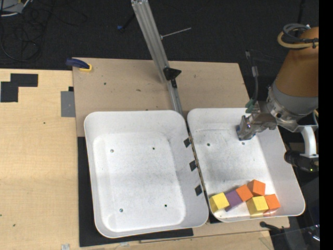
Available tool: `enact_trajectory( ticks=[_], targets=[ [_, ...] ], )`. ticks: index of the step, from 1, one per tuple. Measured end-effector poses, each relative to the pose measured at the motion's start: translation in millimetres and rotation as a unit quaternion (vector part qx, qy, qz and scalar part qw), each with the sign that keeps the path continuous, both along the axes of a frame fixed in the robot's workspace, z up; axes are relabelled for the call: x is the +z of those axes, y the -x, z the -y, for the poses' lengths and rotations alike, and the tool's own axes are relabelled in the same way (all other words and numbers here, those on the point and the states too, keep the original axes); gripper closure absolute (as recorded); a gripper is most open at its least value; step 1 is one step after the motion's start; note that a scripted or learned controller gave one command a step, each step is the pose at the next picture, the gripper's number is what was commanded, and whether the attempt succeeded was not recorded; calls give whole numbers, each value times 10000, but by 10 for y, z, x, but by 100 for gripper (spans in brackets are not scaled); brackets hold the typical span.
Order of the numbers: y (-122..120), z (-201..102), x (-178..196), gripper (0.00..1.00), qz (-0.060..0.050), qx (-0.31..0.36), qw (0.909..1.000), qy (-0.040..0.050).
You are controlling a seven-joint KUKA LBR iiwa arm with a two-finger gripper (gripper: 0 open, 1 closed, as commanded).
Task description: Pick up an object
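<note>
Several small blocks lie clustered in the near corner of the right bin (pixel 218 124): a yellow block (pixel 219 201), a purple block (pixel 233 199), an orange block (pixel 244 193), another orange block (pixel 257 187), a second yellow block (pixel 257 205) and an orange block (pixel 271 202). My gripper (pixel 245 132) hangs over the far right part of that bin, well behind the blocks. Nothing shows between its fingers. The arm (pixel 296 77) comes in from the right.
The left bin (pixel 104 124) stands beside the right one, joined by black clips (pixel 192 164). A slanted metal rail (pixel 153 40) rises behind the bins. A blue and yellow clamp (pixel 79 64) sits at the bench's far left corner.
</note>
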State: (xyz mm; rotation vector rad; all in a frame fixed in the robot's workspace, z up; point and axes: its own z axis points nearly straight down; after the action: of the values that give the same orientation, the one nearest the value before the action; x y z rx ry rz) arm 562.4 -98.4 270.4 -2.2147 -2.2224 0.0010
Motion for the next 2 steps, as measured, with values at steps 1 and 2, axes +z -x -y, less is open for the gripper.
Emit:
enact_trajectory(
  ticks=[1,2],
  targets=[
    [-50,-511,17,100,4,5,10000,1],
    [-65,-1107,-18,100,-8,8,10000,0]
  ],
)
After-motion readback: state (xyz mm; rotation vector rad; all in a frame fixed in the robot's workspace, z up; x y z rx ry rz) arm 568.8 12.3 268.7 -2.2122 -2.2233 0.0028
